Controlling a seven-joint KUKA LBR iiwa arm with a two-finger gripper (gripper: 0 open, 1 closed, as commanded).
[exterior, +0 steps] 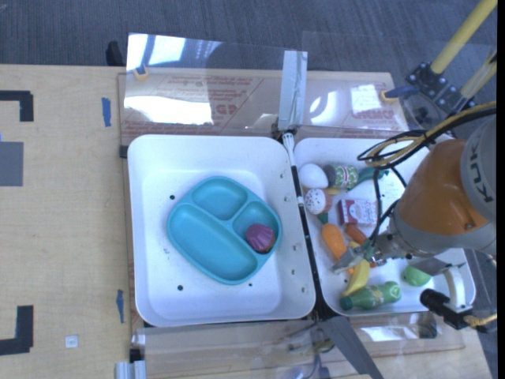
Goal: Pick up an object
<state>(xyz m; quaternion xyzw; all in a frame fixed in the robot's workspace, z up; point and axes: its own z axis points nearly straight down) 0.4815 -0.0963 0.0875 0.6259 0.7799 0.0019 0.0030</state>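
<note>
We list: blue tape at the bench's left; black marks along its left edge.

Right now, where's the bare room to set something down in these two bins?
Left bin: white floor lies bare around the teal tray, widest at its near and left rims. The tray's big compartment is bare too. Right bin is crowded with toy food under the gripper.
</note>
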